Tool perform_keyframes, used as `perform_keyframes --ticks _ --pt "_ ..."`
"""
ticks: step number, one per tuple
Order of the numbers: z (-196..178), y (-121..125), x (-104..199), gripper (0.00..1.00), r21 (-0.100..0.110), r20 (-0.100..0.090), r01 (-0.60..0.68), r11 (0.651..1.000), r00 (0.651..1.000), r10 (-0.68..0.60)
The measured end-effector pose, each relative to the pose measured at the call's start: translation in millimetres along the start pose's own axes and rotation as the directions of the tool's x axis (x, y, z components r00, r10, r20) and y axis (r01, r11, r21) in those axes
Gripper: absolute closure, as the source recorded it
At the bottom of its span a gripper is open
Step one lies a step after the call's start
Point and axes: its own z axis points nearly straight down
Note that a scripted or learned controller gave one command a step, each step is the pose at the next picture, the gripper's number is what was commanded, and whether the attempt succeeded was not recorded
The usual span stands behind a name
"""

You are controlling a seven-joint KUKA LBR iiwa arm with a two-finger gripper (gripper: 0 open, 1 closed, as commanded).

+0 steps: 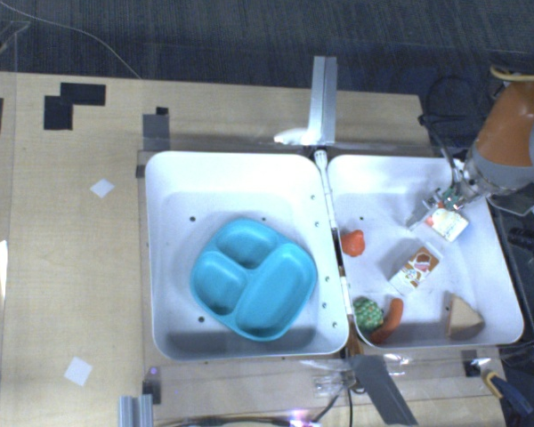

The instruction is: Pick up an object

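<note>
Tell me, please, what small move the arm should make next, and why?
Probably a short descent straight down. The gripper hangs in the right bin's upper right part, right over a small white and red packet, so that packet seems the nearest target. The carton, the wooden wedge and the orange piece lie farther away.

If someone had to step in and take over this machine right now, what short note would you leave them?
Tool: hangs low over the upper right part of the right bin, just above a small white and red packet. I cannot tell whether it has a hold on anything.

Things: right bin also holds a small printed carton, an orange-red piece, a green item touching a red sausage shape, and a tan wedge. Left bin holds a blue divided plate.

Done: the arm is positioned at the packet.

Left: confirm a hold and lift one thing clear.
</note>
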Motion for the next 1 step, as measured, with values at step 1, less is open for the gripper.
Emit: perform_keyframes --ticks 1 --pt "-12.7 2.7 -0.7 1.00 -0.006 0.004 0.001 1.000 1.000 -0.001"
